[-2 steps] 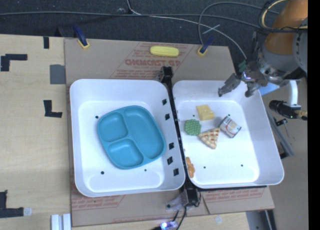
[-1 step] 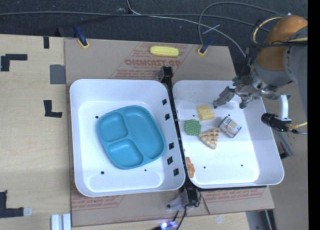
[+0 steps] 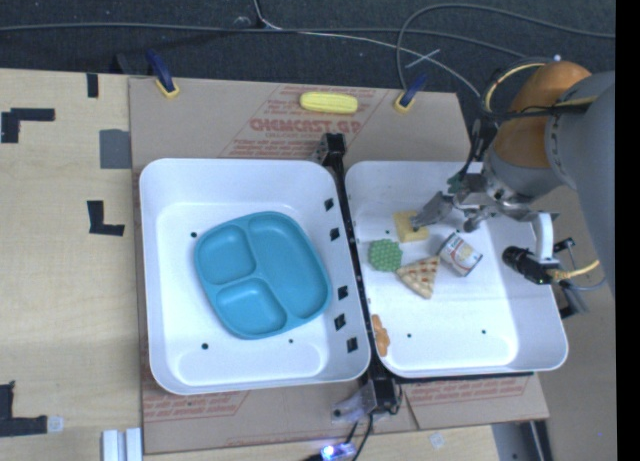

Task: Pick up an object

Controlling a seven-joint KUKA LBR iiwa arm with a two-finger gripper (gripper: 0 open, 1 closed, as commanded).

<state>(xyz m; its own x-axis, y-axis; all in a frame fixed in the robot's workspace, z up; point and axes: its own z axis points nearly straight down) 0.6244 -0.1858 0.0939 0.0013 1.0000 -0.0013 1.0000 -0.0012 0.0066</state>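
Note:
My gripper (image 3: 452, 214) hangs over the right bin (image 3: 500, 349), near its far side. Its fingers stand open, with nothing between them. One finger (image 3: 430, 211) points left toward a yellow block (image 3: 408, 227); the other sits just above a small silver can (image 3: 460, 254) lying on its side. Close by lie a green round piece (image 3: 385, 254) and a tan waffle-like wedge (image 3: 420, 276). A small orange piece (image 3: 379, 333) rests by the bin's left wall.
The left bin (image 3: 170, 349) holds a blue divided plate (image 3: 262, 273). A yellow toy (image 3: 328, 102) lies on the cardboard behind the bins. Two blue clamps (image 3: 163, 77) (image 3: 410, 94) hold the cardboard's far edge. Cables run across the dark floor behind.

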